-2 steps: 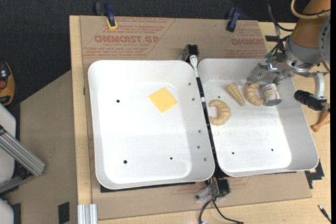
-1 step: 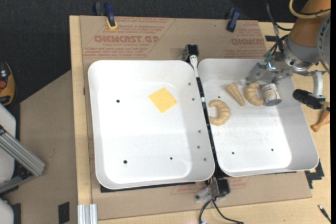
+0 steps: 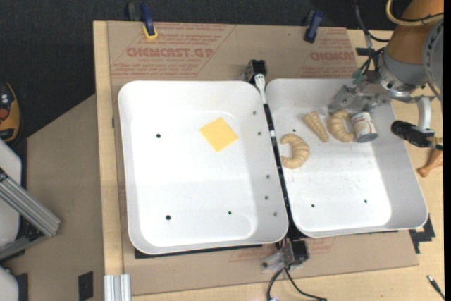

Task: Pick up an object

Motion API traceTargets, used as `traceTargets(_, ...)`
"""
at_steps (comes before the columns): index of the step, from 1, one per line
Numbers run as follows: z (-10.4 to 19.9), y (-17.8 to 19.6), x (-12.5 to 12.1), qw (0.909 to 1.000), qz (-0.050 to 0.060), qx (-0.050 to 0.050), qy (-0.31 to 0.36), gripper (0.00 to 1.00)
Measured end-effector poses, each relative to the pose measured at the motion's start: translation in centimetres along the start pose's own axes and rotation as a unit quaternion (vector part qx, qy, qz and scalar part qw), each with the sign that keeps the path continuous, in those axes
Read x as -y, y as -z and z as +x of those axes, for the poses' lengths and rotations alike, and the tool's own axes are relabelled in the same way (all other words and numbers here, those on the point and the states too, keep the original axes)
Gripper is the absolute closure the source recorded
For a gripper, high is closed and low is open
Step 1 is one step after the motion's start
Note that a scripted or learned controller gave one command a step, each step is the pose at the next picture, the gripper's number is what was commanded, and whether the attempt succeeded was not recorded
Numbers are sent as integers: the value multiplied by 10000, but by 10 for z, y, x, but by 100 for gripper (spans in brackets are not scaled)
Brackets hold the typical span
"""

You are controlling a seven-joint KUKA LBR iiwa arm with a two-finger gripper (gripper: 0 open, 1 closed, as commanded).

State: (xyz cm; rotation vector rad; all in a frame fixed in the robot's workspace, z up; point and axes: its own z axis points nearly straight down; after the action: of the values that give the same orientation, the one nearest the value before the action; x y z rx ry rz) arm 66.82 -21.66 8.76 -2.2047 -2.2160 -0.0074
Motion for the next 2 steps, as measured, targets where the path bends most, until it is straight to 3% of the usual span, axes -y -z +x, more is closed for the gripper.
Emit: traceTargets(2, -2, 5, 4, 10000, -35, 28, -2, 0)
